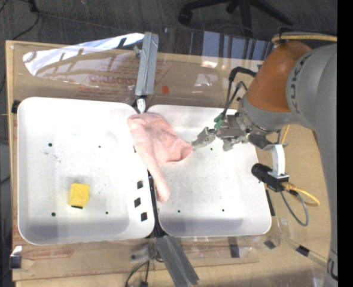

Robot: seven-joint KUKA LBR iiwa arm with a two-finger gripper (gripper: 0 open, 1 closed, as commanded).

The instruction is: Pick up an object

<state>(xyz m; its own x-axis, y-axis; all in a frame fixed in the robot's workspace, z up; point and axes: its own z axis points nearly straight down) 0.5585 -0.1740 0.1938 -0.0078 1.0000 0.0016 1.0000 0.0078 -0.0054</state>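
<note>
A pink cloth (158,142) lies crumpled in the upper left of the right bin (224,211), with a strip trailing down along the divider between the bins. A small yellow block (79,195) rests in the lower part of the left bin (57,130). My gripper (201,138) reaches in from the right, low over the right bin, its tip just off the cloth's right edge. I cannot make out whether it touches the cloth.
The arm's grey wrist and orange band (272,94) hang over the right bin's upper right corner. A black cable unit (266,175) sits at that bin's right rim. A metal post (145,70) stands behind the divider.
</note>
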